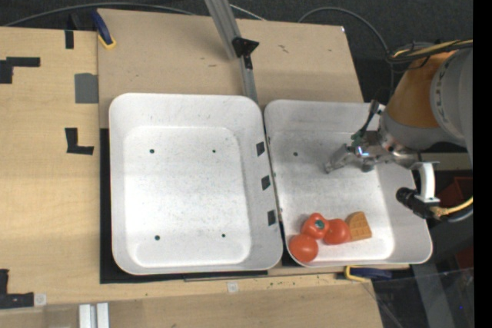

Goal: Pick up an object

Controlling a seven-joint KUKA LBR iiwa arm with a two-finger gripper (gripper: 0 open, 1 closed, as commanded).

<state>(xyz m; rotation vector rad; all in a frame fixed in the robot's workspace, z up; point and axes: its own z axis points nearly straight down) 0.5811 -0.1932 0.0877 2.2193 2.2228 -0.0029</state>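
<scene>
A: Where's the gripper?
B: Over the right bin, fingers' spread unclear. It should descend squarely over the tomatoes at the near edge.

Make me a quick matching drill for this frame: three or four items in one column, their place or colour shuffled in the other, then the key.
Items:
1. red tomato-like pieces
2. tan cracker-like block
3. gripper
4. left bin

Descriptions:
A. over the middle of the right bin
B. right bin's front edge, left of the block
C. beside the right bin, nearer the view's left
D. right bin, just right of the red pieces

Pairs: 1-B, 2-D, 3-A, 4-C
</scene>
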